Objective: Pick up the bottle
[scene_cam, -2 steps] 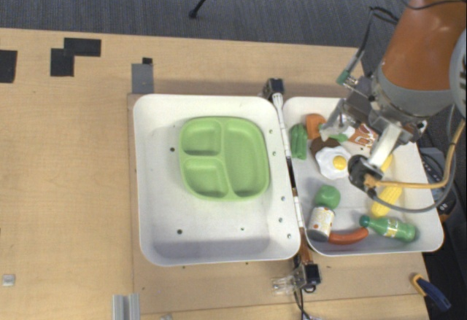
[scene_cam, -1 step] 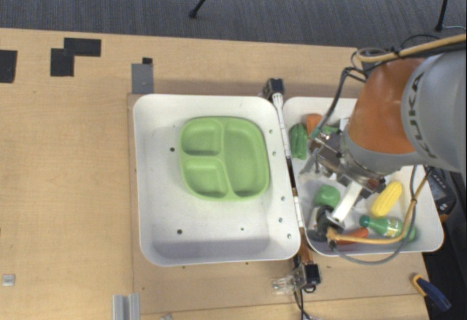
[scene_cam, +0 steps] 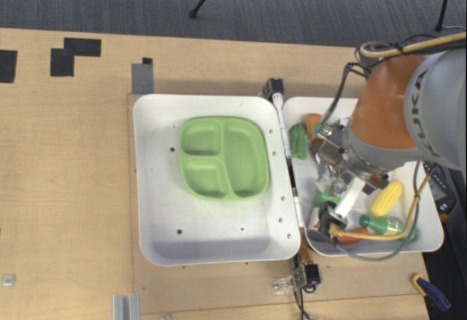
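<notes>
The arm reaches over the right bin, and its gripper is lowered among the clutter near the bin's middle. A green bottle with a yellow-orange end lies on its side near the front right of that bin, just right of the gripper and apart from it. A white tube-like piece slants down from the wrist area towards the bin floor. I cannot make out anything held in the gripper.
A yellow corn cob lies just behind the bottle. A green item and an orange one sit at the right bin's back left. The left bin bears a green divided plate. Cables loop around the arm.
</notes>
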`<state>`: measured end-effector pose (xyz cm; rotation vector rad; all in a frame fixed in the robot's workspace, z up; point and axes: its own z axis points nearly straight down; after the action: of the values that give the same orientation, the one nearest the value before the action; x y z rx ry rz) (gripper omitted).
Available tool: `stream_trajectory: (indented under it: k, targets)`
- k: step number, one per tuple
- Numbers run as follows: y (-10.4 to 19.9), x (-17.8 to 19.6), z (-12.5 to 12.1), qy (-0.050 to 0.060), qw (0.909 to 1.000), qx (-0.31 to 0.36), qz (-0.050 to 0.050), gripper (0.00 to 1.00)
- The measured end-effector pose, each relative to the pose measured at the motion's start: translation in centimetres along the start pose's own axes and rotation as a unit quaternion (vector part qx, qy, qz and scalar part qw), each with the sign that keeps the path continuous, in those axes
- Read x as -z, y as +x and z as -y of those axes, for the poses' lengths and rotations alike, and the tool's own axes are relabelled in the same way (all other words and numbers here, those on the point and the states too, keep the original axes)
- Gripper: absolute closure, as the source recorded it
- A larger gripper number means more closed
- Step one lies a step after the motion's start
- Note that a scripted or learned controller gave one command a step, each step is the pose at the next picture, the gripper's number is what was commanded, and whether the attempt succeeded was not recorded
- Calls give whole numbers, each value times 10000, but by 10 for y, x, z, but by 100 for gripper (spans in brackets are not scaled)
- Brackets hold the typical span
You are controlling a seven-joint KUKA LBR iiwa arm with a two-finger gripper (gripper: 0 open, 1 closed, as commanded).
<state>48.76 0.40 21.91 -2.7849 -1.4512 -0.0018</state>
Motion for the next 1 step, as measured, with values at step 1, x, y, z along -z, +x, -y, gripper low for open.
stream_trajectory:
  k: [1]
  targets:
    - [60,8,43,2,9919,-1267,2,100]
